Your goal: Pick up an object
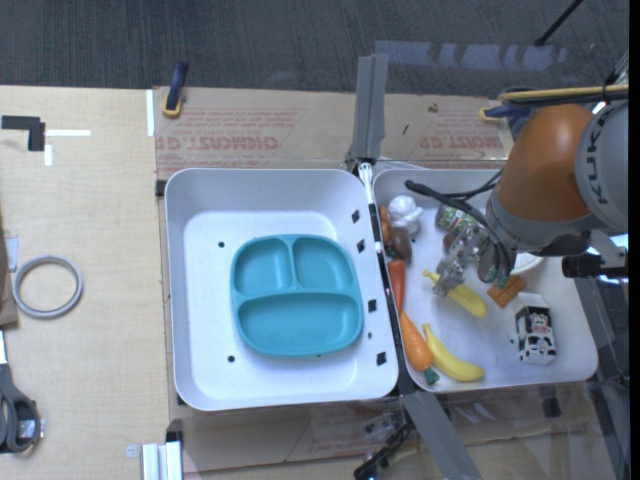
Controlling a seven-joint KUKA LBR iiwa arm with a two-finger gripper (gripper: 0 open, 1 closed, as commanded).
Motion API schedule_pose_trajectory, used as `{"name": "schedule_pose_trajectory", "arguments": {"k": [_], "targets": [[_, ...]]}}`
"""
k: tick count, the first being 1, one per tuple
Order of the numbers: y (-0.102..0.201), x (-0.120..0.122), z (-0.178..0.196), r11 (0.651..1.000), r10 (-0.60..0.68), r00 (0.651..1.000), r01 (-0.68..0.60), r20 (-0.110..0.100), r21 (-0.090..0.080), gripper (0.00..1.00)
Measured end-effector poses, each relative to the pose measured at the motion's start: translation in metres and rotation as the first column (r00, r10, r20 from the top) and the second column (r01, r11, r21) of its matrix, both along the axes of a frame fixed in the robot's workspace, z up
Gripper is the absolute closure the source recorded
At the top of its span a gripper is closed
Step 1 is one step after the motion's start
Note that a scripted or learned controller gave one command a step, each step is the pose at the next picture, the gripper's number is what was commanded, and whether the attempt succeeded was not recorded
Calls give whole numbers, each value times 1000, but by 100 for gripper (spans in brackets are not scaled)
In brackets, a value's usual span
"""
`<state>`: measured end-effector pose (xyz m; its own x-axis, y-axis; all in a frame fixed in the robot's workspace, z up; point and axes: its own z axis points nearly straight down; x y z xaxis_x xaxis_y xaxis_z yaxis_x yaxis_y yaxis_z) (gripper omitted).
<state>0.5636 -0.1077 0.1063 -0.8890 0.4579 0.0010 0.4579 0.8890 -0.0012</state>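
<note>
My gripper [455, 268] hangs low over the middle of the right bin [570, 368], under the grey arm with its orange band [545, 163]. Just below it lies a small yellow piece [467, 300], very close to the gripper's tip; contact cannot be judged. A banana [452, 361] and a carrot [413, 342] lie at the bin's front left. An orange block [506, 291] sits right of the gripper, and a cow-patterned carton [535, 333] stands further front right. A white and brown toy [402, 218] sits at the back left.
The left bin [190, 228] holds a teal divided plate [296, 295]. A slim orange stick [397, 283] lies along the right bin's left wall. A green-printed packet [456, 221] sits partly under the arm. A grey tape ring [45, 286] lies on the bench at far left.
</note>
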Motion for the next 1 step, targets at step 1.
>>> {"name": "schedule_pose_trajectory", "arguments": {"k": [1], "targets": [[77,14,86,995,-98,995,98,3,0,100]]}}
